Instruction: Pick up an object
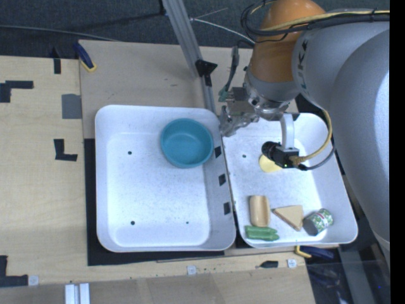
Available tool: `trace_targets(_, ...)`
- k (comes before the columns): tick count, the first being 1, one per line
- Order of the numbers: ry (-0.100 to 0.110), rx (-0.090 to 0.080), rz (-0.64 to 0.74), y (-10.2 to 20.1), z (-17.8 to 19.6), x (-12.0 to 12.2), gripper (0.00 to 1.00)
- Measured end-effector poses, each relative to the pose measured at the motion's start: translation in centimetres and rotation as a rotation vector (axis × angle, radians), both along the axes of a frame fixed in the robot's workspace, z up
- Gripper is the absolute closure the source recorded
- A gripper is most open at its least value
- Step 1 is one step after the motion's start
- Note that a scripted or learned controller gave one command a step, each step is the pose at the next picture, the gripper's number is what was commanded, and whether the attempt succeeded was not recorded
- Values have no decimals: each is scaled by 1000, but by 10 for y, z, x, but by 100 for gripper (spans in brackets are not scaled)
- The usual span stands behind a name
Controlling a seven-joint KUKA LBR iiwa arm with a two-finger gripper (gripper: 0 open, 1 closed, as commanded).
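The desk (pixel 38 189) was of pale wood with some dark tape marks, and behind it lay a dark floor. Two shallow white bins stood on it side by side. In the right bin (pixel 316 189) the small things were gathered near the front edge: a tan cylinder (pixel 258 209) standing beside a green piece (pixel 262 234), then a tan wedge (pixel 290 216), and a small green and silver can (pixel 318 221) in the front right corner. A yellow object (pixel 269 164) lay further back, partly hidden by a black part of the arm. The left bin (pixel 152 195) held a blue bowl (pixel 186 142) near its back right corner. The tool (pixel 233 120) hung over the back edge where the two bins met, close to the bowl. I could not tell if it was open or closed, and I saw nothing in it. The grey arm (pixel 354 94) with its orange band (pixel 285 18) covered the right side.
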State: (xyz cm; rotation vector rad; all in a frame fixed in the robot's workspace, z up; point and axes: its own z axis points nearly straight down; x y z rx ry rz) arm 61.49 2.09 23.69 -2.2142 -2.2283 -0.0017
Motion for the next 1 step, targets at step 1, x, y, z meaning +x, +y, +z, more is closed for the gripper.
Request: trace_targets(1,1,0,1,56,1,16,100)
